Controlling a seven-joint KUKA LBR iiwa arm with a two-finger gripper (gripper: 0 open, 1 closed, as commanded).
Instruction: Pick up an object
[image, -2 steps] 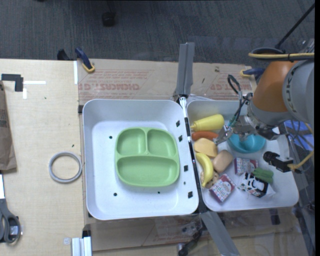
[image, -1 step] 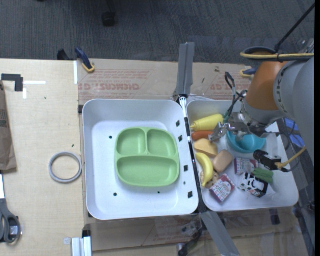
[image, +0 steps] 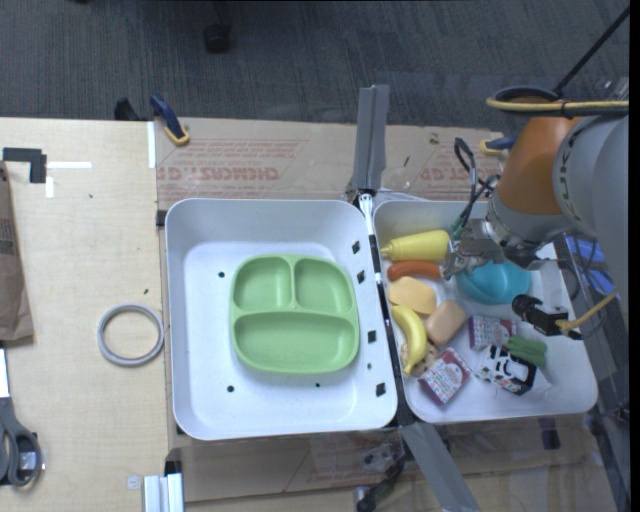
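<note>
Toys crowd the right bin (image: 570, 395); the gripper (image: 462, 262) hangs just beside the yellow corn (image: 415, 244) and blue bowl (image: 493, 282). Whether anything is grasped, I cannot tell.

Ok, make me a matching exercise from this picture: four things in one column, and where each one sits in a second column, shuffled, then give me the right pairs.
Things:
1. green divided plastic plate
2. grey ring
3. yellow toy banana
4. blue clamp with a yellow tip

Places:
A. on the wooden bench, left of both bins
B. in the right white bin, among the other toys
C. at the far edge of the bench, on the cardboard
D. in the left white bin

Pairs: 1-D, 2-A, 3-B, 4-C
</note>
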